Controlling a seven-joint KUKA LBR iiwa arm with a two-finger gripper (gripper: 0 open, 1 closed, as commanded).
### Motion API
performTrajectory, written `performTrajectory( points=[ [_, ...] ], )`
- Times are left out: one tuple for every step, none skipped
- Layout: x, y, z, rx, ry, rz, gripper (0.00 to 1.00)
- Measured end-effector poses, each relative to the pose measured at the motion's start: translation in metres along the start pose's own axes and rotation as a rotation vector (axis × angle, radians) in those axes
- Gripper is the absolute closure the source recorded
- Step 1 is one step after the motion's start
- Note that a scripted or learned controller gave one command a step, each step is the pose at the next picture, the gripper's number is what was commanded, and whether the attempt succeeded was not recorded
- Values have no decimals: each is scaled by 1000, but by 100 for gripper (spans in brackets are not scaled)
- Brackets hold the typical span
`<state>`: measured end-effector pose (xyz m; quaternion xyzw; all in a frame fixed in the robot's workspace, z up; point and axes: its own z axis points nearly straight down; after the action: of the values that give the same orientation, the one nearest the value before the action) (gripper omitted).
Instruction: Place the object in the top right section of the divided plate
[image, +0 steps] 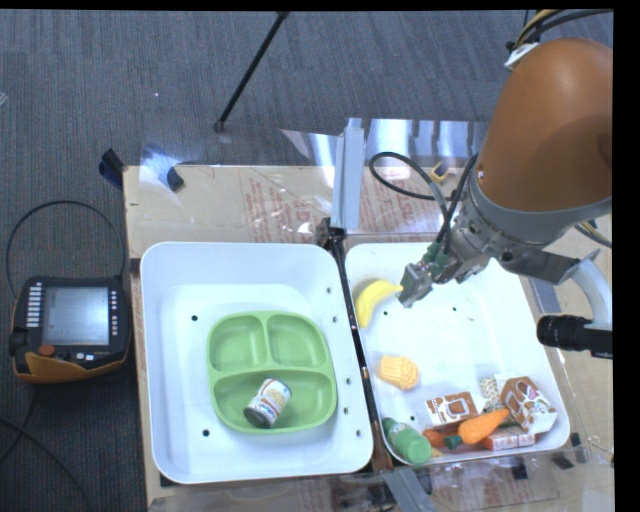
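Camera view: the gripper (413, 287), grip state unclear, touches one yellow plastic banana (373, 298); left below it, one green divided plate (232, 352) holds one small can (267, 402), label unreadable.

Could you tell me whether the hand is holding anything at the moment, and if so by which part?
It cannot be told. The hand sits right at one end of the banana in the right bin, but the view does not show that end between its fingers.
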<state>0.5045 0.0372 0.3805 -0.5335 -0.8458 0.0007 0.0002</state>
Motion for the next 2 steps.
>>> performTrajectory(
  points=[
    [46,-11,136,7,2,108,100],
    [59,-3,4,2,0,312,100]
  ],
)
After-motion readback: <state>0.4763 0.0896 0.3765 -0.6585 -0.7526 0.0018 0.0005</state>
